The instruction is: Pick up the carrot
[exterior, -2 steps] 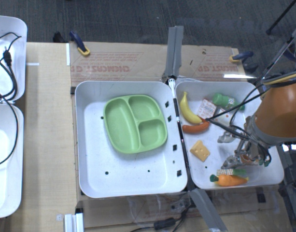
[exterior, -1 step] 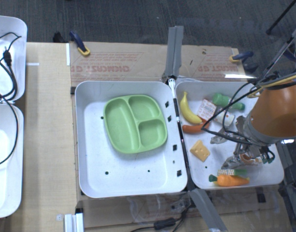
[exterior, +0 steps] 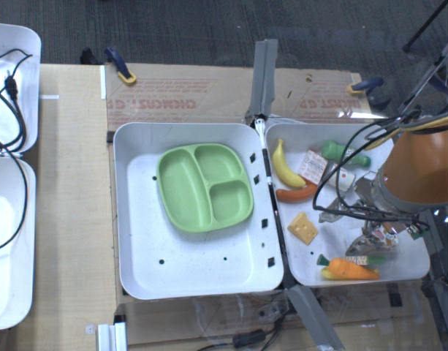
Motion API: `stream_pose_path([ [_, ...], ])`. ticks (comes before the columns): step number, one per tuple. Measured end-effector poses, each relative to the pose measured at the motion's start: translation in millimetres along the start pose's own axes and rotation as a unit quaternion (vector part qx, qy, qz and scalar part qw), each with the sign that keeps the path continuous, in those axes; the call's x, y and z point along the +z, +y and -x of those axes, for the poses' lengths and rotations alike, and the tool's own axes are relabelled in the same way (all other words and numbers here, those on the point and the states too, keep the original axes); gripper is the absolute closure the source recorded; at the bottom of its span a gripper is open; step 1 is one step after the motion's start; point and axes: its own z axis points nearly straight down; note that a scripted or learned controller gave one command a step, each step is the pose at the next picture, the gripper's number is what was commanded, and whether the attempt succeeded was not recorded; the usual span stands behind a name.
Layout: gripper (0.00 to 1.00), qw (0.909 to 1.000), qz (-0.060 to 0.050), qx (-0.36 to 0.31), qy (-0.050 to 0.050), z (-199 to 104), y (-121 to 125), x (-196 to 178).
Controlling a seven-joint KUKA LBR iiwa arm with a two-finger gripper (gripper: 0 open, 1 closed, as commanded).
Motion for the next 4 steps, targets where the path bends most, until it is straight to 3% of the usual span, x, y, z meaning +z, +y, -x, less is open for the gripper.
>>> stream_pose_path([
  [1,0.0,0.9924,0.007,-0.123,0.009,-13,-1,4],
  [2,0.0,0.9854,0.007,-0.17,0.008,-3,22,4],
  [3,0.0,0.9591,0.013,-0.283,0.01,10,46,7],
  [4,1.0,0.9601,0.009,-0.28,0.003,15,45,-4],
])
